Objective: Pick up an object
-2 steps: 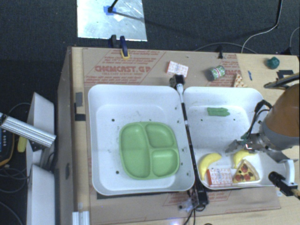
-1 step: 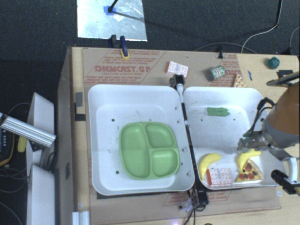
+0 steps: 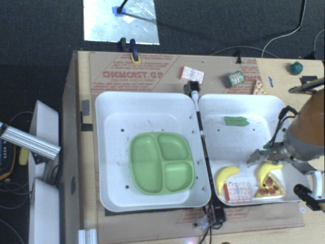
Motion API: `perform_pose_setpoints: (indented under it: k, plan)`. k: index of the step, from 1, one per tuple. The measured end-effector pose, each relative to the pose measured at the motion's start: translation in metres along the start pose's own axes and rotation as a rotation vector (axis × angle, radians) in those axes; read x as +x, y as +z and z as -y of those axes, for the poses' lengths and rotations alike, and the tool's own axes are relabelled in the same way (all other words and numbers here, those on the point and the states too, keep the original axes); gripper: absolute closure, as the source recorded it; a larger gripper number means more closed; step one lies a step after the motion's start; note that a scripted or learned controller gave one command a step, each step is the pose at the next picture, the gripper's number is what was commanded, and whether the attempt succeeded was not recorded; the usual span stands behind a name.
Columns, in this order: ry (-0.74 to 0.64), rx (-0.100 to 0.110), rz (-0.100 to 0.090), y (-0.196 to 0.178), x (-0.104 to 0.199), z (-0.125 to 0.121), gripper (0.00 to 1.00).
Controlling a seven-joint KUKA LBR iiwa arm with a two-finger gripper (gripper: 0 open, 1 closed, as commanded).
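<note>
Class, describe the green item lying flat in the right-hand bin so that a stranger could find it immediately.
Start at the right white bin. Near its far wall lies a small flat green strip, alone on bare floor. Unlike the yellow bananas and pizza slice toy crowded at the near edge, it is green, thin and isolated.

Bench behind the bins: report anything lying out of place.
A small green-labelled can lies tipped on its side on the brown board behind the right bin, near a small printed card. Both sit outside the bins.

Yellow banana, pizza slice, green strip in right bin.
</note>
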State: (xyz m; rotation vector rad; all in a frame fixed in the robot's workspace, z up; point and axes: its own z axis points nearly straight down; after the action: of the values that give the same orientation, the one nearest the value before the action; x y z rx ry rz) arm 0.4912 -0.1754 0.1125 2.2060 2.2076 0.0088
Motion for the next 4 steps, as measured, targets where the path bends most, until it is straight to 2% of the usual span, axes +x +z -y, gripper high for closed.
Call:
perform_pose_setpoints:
  k: [1,2,3,4]
  plan:
    - [0.0,0.013,-0.008,-0.105,-0.033,0.002,0.0]
    - [-0.001,0.02,-0.011,-0.003,-0.014,0.005,0.0]
    - [0.0,-0.002,0.003,0.014,0.012,0.0,0.0]
    - [0.0,0.014,-0.008,-0.065,-0.027,0.003,0.0]
